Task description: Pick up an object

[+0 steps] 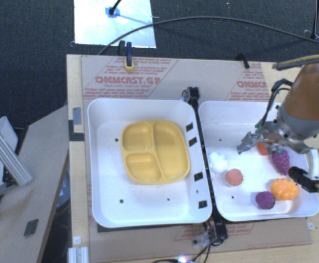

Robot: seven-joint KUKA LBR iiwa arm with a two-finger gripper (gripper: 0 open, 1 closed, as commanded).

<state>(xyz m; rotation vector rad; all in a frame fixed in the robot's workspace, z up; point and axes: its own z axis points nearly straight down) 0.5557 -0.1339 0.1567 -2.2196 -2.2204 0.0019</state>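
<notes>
Small objects are seen in the right bin (231, 111), six in all, grouped in its near-right half. A white lump (218, 161) is placed nearest the divider between the bins. A pink ball (234, 177) is set just beside it, toward the near edge. A purple ball (265, 200) is found close to the near wall, with an orange pumpkin-shaped piece (284, 189) just to its right, touching or almost touching. A bunch of purple grapes (280, 160) is located above the pumpkin piece. A small red piece (263, 148) is partly covered by the arm's end, just left of the grapes.

The gripper (255, 141) is positioned low over the right bin, beside the red piece and the grapes, well apart from the white lump and pink ball. Whether it is released or clenched cannot be told; the view is too blurred there. Nothing is seen to be grasped. The arm (310, 100) is seen entering from the right, orange band above the wrist.

The left bin (94, 147) is occupied by a yellow divided plate (154, 151), laid flat near its middle, slightly turned. Both bins are supported on a cardboard-covered bench (165, 75). A blue and yellow clamp (128, 56) is fixed at the bench's far edge.
</notes>
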